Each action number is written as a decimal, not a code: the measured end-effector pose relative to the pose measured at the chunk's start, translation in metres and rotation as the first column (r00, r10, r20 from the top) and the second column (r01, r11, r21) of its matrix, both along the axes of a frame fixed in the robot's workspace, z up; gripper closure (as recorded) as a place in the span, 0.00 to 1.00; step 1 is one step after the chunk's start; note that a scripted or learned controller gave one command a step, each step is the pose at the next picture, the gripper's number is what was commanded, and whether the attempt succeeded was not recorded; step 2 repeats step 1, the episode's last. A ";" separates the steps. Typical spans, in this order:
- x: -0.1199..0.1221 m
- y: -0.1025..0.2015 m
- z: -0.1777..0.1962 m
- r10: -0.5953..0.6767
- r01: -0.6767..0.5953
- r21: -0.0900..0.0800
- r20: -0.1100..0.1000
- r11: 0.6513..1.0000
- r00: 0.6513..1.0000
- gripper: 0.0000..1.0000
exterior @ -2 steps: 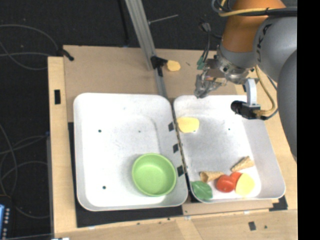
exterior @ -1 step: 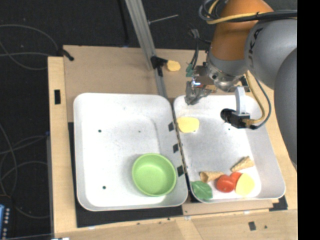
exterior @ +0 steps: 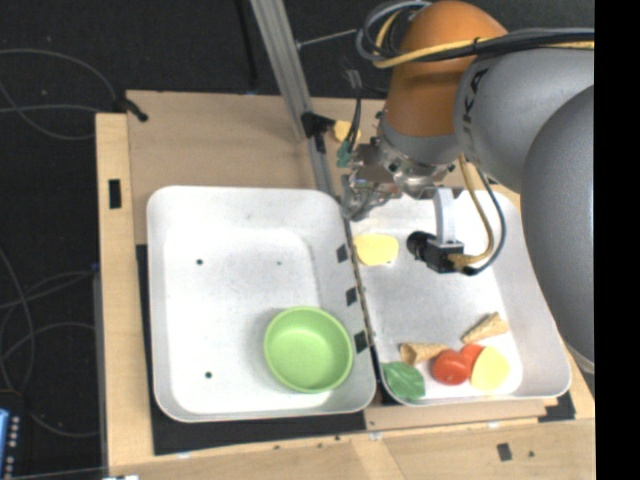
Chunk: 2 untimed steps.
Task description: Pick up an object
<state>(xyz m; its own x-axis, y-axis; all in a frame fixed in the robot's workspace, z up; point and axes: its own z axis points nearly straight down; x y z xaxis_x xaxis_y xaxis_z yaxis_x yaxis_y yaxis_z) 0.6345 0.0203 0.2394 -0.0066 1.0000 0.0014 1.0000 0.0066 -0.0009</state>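
Approach step: gripper (exterior: 358, 200) over right bin (exterior: 520, 298), finger state unclear; next, descend on yellow piece (exterior: 376, 249) at its 5 o'clock.

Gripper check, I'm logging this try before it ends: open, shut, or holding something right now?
Gripper: cannot be told. It hangs at the far edge of the right bin, just above the pale yellow piece.
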 end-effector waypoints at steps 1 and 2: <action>-0.018 0.050 0.006 0.002 -0.002 0.001 0.000 1.000 1.000 1.00; -0.018 0.050 0.006 0.002 -0.002 0.001 0.000 1.000 1.000 1.00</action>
